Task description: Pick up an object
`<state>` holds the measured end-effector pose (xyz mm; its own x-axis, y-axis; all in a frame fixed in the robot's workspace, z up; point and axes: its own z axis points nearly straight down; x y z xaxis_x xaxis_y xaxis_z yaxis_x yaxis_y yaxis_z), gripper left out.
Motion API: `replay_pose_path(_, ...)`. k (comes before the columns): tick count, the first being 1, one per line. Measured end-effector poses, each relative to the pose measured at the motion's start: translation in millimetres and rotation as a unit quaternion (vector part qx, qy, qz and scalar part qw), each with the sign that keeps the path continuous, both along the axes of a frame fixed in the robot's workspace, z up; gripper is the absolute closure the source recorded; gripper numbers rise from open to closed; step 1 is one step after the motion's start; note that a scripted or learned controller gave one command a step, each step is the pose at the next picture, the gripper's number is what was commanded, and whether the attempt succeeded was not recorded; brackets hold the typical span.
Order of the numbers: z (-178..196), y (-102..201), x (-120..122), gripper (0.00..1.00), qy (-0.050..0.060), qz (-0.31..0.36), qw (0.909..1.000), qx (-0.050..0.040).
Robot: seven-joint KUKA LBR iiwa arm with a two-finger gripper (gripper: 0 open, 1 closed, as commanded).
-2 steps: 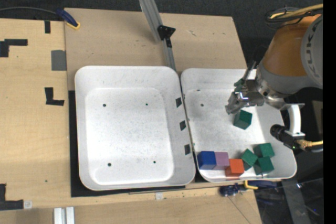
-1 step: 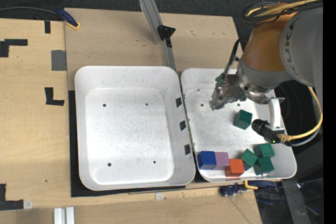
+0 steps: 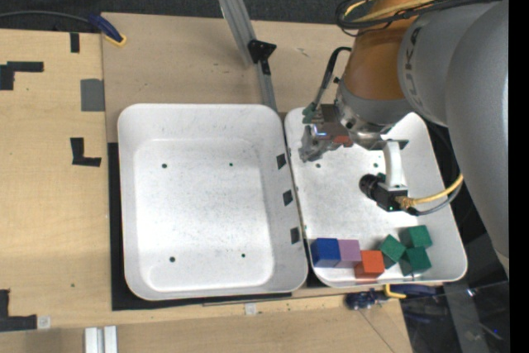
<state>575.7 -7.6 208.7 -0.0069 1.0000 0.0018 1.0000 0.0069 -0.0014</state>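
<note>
Nearest, along the front edge of the right-hand shallow white bin (image 3: 442,178), lie a blue cube (image 3: 326,250), a lilac cube (image 3: 349,250), an orange cube (image 3: 370,263) and three green blocks (image 3: 407,249). Farther back, the gripper (image 3: 314,146) hangs over that bin's bare rear floor, well apart from them; whether its jaws are parted or clenched cannot be told. Judged as the approach step: next it must travel forward over one block and descend.

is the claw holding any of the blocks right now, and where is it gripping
It cannot be told. The claw sits over the upper left of the right-hand shallow white bin, apart from the small coloured blocks at its lower edge.
</note>
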Motion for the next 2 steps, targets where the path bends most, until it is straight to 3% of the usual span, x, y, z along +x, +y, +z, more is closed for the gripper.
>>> replay_pose_path(2, 6, 90, 38, 1.0, -0.001, -0.001, 1.0, -0.0001)
